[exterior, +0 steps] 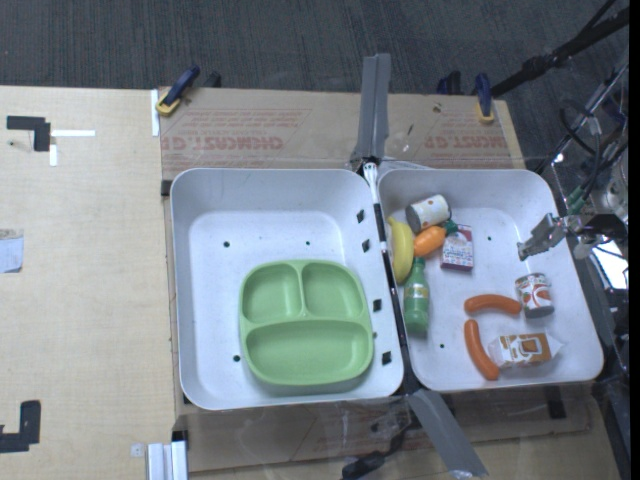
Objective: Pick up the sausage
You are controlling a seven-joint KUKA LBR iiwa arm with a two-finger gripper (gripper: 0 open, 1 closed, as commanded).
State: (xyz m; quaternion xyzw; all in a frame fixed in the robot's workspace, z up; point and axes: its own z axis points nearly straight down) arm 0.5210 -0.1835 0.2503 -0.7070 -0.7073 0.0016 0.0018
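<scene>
Two orange-red sausages lie in the right bin. One sausage is curved and lies crosswise near the bin's middle right. The other sausage lies lengthwise toward the front, beside a clear packet. My gripper hovers over the right bin's right side, above and to the right of the crosswise sausage and just behind a small can. Nothing is seen held in it.
The right bin also holds a white cylinder, a banana, an orange carrot, a red and white box and a green bottle. A green divided plate sits in the left bin.
</scene>
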